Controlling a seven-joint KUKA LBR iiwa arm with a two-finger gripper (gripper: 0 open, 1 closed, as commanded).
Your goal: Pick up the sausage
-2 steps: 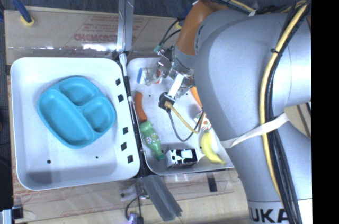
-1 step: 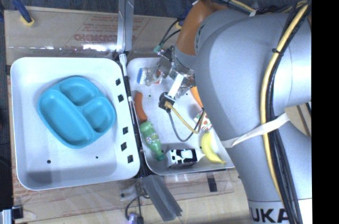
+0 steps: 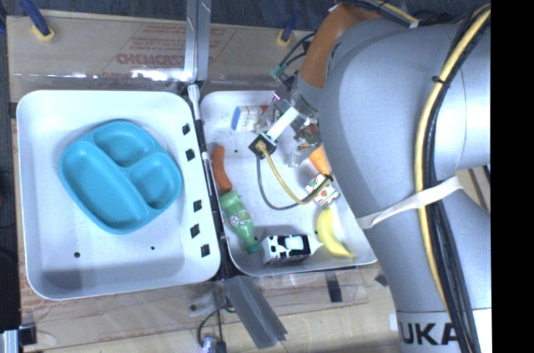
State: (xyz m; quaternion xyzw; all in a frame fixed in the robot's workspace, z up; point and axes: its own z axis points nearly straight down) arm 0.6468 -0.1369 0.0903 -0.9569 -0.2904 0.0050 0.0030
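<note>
The sausage [image 3: 219, 166], a short orange-brown link, lies along the left wall of the right bin [image 3: 250, 264], just above a green bottle [image 3: 239, 220]. My gripper [image 3: 284, 130] hangs over the upper middle of that bin, to the right of the sausage and apart from it. The grey arm's bulk covers the gripper's far side and the bin's right part. I see nothing held by the gripper.
A banana [image 3: 331, 235] and a black-and-white toy car [image 3: 288, 247] lie at the right bin's front. A small white-and-blue pack [image 3: 244, 118] sits near its back, an orange piece [image 3: 319, 159] by the arm. A blue divided plate [image 3: 121, 173] rests in the left bin [image 3: 50, 259].
</note>
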